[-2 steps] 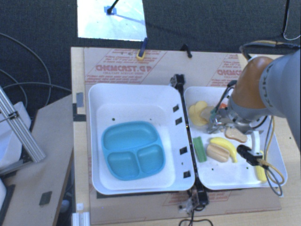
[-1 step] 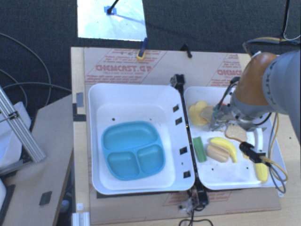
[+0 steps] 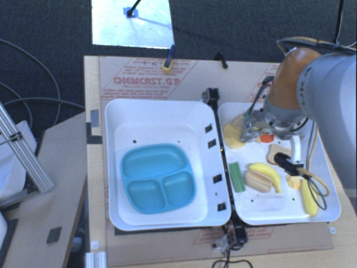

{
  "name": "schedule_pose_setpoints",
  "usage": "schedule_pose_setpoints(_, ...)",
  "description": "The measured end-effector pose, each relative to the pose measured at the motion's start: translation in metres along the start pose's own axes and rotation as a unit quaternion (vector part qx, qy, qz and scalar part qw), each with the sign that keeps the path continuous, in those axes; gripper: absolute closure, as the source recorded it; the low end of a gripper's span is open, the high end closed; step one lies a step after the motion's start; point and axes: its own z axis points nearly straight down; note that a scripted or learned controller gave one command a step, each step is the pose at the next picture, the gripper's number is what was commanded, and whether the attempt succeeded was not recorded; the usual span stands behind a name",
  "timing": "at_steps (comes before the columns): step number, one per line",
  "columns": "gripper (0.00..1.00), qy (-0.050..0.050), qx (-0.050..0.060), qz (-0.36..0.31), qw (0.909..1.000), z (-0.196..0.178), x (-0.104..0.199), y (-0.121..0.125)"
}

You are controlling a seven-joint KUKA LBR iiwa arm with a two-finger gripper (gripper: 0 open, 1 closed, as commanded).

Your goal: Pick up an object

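From my remote station I log the following, largest first.

Floor (image 3: pixel 44 15): dark carpet, grey cables curving across its left part.

Table (image 3: pixel 139 71): a pale board with red printed lettering, carrying 2 white bins side by side. A shiny metal sheet (image 3: pixel 131 14) lies on the floor beyond its far edge.

Arm (image 3: pixel 329 94): grey with an orange band, reaching in from the right over the right bin.

Left bin (image 3: pixel 162 116): holds 1 blue 3-compartment tray (image 3: pixel 158 177).

Right bin (image 3: pixel 268 211): holds the small objects.

Pincer (image 3: pixel 249 132): low in the far part of the right bin, just beside a pale yellow piece (image 3: pixel 232 135). I cannot tell whether it is released or clenched.

Objects, right bin: yellow banana (image 3: pixel 266 175) touching a tan bun-like piece (image 3: pixel 257 181); green stick (image 3: pixel 237 177) near the left wall; long yellow piece (image 3: pixel 308 197) toward the right wall; small orange item (image 3: pixel 266 139) beside the pincer.

Yellow clip (image 3: pixel 167 65): on the board's far edge.
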Motion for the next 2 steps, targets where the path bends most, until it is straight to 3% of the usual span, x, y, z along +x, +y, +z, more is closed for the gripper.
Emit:
schedule_pose_setpoints(1,1.00,-0.001,-0.001,0.003,1.0000,-0.051,-0.060,0.031)
schedule_pose_setpoints(2,1.00,0.001,-0.002,0.005,1.0000,-0.003,-0.105,-0.046)
